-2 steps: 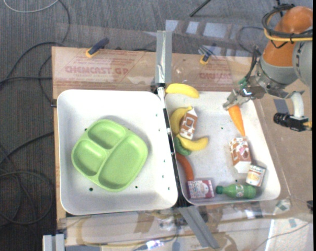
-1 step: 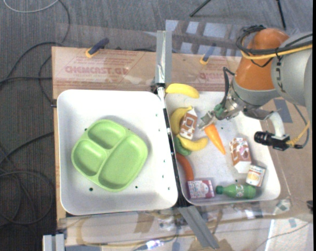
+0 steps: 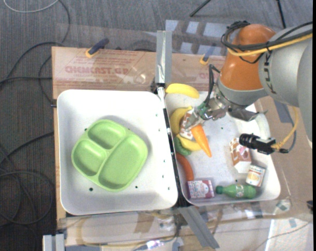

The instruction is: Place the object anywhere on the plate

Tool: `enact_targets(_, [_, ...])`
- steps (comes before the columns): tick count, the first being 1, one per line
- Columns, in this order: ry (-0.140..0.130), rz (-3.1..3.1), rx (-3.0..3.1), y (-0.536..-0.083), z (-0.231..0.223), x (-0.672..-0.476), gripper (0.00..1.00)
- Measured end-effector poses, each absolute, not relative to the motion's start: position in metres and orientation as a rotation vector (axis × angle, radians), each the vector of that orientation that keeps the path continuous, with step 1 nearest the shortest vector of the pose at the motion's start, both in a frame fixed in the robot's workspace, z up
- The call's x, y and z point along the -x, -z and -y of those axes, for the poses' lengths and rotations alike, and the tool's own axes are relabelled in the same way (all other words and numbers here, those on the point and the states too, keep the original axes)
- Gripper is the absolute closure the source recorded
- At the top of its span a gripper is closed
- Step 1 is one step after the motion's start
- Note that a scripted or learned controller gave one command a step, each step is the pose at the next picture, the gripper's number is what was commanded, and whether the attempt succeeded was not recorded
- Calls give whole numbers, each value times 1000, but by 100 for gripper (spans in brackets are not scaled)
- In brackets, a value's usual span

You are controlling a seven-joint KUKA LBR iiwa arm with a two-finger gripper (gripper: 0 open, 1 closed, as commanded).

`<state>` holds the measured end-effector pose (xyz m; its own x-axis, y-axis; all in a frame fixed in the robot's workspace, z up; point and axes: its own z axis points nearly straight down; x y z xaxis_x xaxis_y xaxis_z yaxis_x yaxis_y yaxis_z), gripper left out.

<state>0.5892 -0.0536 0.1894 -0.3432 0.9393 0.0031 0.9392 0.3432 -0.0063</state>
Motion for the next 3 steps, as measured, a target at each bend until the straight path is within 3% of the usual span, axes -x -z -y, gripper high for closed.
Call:
enact_targets(1, [-9, 2580, 1781, -180, -48, -567, 100])
enact_targets(2, [-10, 2669, 1650, -181, -64, -603, 100])
enact_targets(3, [-7, 2848, 1310, -156, -118, -563, 100])
